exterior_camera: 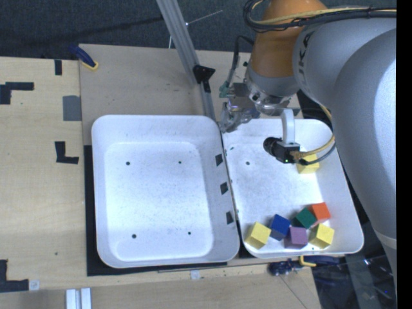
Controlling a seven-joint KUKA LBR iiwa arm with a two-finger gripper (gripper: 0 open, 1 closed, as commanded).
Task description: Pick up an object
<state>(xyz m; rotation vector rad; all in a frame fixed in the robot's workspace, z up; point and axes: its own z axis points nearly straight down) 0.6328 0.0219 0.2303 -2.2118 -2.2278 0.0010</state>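
Left bin (103, 134): bare white floor, room right out to every rim.
Right bin (351, 234): blocks bunched at the near edge, yellow (259, 235), blue (280, 225), purple (298, 235), green (305, 218), orange (320, 210), yellow (324, 235); another yellow block (308, 166) by the right rim.
Gripper (230, 120): low at the far rims where both bins meet; open or closed, can't tell.
Arm (341, 56): sweeps in from the right.

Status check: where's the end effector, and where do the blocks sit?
End effector at right bin's far left corner, grip state unclear. Blocks clustered at near edge: yellow, blue, purple, green, orange. Nothing blocking them.
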